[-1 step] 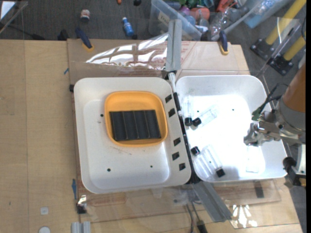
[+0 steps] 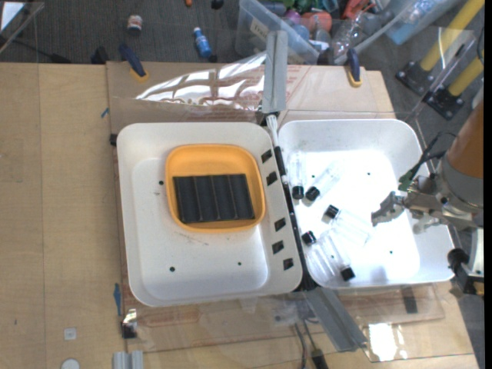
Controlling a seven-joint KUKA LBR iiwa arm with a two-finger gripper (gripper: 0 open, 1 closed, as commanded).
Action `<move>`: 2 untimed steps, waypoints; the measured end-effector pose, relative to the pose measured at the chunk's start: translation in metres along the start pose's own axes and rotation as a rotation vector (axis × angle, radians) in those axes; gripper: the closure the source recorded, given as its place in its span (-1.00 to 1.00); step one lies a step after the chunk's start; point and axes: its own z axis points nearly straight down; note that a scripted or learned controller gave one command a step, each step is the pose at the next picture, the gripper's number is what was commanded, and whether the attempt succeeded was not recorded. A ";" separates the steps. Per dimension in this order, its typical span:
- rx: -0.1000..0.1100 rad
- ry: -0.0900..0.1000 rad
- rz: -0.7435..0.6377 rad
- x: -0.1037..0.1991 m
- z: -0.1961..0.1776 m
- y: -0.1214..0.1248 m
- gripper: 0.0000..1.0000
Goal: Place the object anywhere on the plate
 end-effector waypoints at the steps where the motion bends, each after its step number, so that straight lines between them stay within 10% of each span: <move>1: -0.003 -0.003 -0.249 -0.029 0.007 0.086 -1.00; 2: -0.003 -0.004 -0.318 -0.053 0.007 0.157 -1.00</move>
